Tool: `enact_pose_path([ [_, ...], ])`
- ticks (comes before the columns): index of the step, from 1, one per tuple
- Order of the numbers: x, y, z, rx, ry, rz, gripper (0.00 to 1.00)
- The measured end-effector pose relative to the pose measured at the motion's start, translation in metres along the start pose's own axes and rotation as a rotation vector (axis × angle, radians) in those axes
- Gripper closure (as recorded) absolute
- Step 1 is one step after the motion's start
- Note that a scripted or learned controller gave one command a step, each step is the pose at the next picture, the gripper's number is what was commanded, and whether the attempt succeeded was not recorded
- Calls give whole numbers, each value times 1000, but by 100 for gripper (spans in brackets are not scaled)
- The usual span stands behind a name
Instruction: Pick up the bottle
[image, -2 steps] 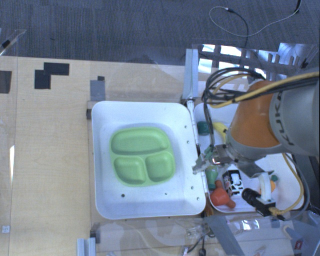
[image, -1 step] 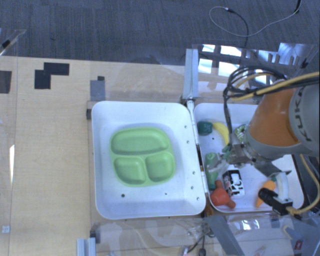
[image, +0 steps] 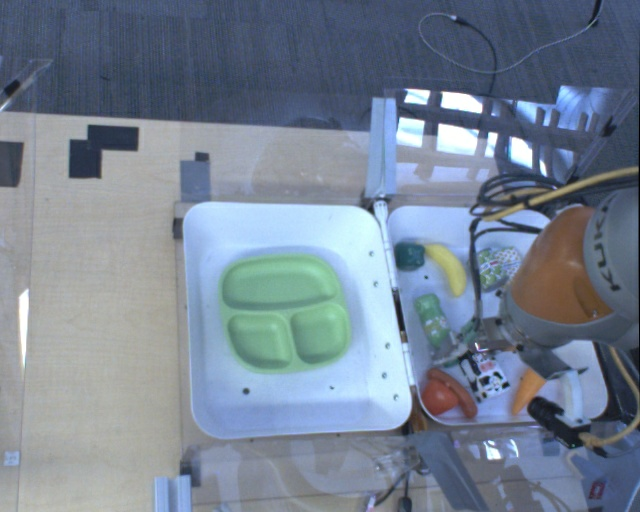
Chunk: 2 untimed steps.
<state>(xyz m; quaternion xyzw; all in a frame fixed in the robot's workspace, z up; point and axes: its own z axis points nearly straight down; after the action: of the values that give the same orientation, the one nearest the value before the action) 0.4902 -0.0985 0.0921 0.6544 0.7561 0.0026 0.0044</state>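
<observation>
Bottle (image: 432, 318) is the small green one. It lies on its side in the right bin (image: 455, 225), close to the wall the two bins share.

Start at the near end of that bin. You see a red toy (image: 447, 393) in the corner and a carrot (image: 527, 390) further right. A little black and white thing (image: 487, 378) sits between them. They are packed close, so the claw has little room there.

Next comes the claw (image: 472, 348). It hangs low over the bin, just beside the bottle's near end and a bit to the right of it. You cannot tell if it is apart or together, because the big grey and orange arm (image: 560, 275) covers much of it. Nothing shows inside the claw, so I think the bottle is not picked up yet.

The bottle lies flat, so it may roll or slide when touched. I think the claw needs to go a bit left and further back, to sit right over the bottle's middle.

Past the bottle you find a banana (image: 447, 268) and a dark green toy (image: 409, 255), both near its far end. A spotted thing (image: 497, 267) sits by the arm. A bump could push these around.

The left bin (image: 200, 300) holds a green plate (image: 285, 312), well apart from all this.
</observation>
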Motion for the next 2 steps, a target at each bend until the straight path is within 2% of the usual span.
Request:
enact_pose_path([
  [1,87,73,-93,4,3,-260,0],
  [2,79,10,-92,7,4,-191,0],
])
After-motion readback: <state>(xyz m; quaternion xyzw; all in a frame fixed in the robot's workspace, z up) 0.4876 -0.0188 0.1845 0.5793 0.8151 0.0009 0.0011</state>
